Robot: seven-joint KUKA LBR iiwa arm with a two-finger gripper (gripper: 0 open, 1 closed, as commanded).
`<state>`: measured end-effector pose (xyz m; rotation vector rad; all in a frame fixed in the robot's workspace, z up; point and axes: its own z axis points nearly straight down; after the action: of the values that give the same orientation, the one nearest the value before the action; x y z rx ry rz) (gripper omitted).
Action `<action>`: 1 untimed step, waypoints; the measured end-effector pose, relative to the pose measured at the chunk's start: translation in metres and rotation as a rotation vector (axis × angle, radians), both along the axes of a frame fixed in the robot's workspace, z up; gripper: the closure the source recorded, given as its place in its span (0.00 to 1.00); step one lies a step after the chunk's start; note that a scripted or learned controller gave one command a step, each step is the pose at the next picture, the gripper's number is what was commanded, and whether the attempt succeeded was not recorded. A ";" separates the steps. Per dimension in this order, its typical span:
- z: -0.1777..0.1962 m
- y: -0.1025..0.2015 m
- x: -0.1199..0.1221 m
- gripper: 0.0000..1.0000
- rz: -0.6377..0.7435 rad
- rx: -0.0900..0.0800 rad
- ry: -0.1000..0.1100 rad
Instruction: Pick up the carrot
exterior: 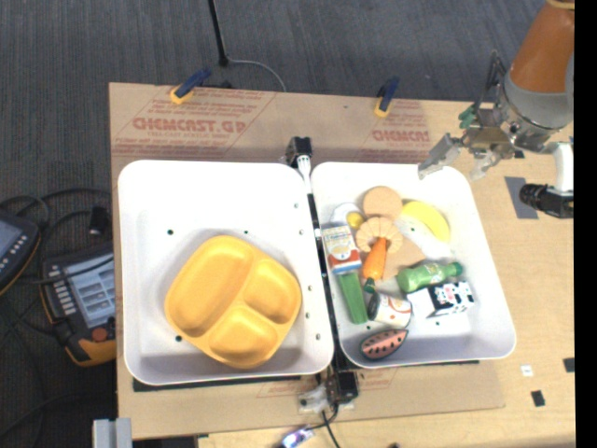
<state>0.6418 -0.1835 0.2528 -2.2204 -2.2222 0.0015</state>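
Nothing done yet: carrot (375, 259) lies in right bin (485, 250) mid-pile, betw. round cookie-like pieces (381, 215) & green bottle (427, 275), while gripper (459, 153) hangs spread wide & holding nothing over bin's far-right corner, w/ reach, descent, grasp & lift all left.

Dark grey carpet floor (112, 26) around a cardboard-topped bench (233, 124).

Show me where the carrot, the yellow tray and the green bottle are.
carrot (375, 260), camera view, middle of its orange body
yellow tray (233, 299), camera view, central ridge
green bottle (427, 275), camera view, mid-body
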 end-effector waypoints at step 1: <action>-0.157 0.007 -0.037 0.00 0.220 0.000 -0.001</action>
<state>0.6044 -0.1767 0.0958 -1.9633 -2.4529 0.0007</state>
